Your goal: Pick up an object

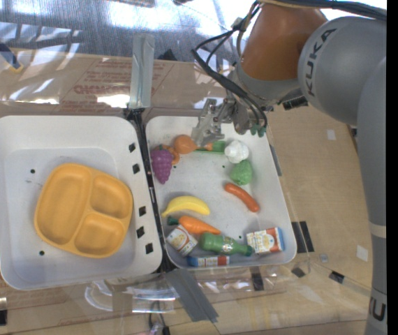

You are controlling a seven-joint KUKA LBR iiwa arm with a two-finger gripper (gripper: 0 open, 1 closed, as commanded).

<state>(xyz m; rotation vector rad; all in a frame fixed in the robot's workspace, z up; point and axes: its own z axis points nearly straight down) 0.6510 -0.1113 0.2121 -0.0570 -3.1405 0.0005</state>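
While the grey arm [338, 54] reaches over the right white bin [276, 187], its gripper [209, 132] hangs at that bin's far edge; its grip cannot be told. A yellow divided tray [82, 210] fills the left bin [10, 152]. A yellow banana [186, 205] lies mid-bin, an orange sausage [242, 197] beside it.

A robotics lab or test cell, not a home. A grey KUKA arm [338, 54] with an orange band and loose black cables reaches over a tabletop [318, 180] covered in brown cardboard held down with tape. Just below the jaws sits a white bin [283, 208] of plastic toy food; to their left, a second bin [3, 187] holds a yellow divided tray [84, 209]. Clear plastic sheeting [45, 54] lies beyond the bins, and black clips [140, 204] join the two rims.
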